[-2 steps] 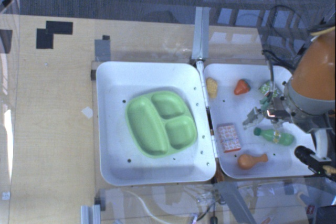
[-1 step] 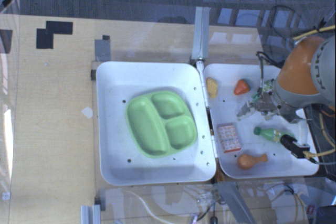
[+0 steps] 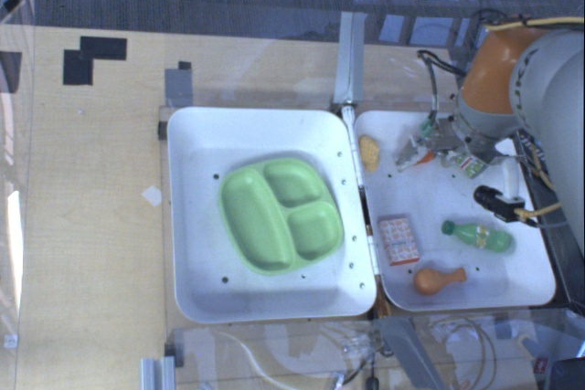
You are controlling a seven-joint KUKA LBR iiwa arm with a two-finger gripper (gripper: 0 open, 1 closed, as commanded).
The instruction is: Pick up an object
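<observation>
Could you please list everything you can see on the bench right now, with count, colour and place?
Bins: two, white, side by side on the bench.
Divided tray: one, light green, three compartments, middle of the left bin.
Bottle: one, green with a yellow-green label, lying on its side at the right of the right bin.
Patterned flat packet: one, pink and white, lying near the right bin's left wall.
Gourd-shaped item: one, orange-brown, lying at the near edge of the right bin.
Small lump: one, yellowish, far left corner of the right bin.
Arm: one, grey with orange band, reaching in from the right.
End effector: one, low over the far part of the right bin.
</observation>
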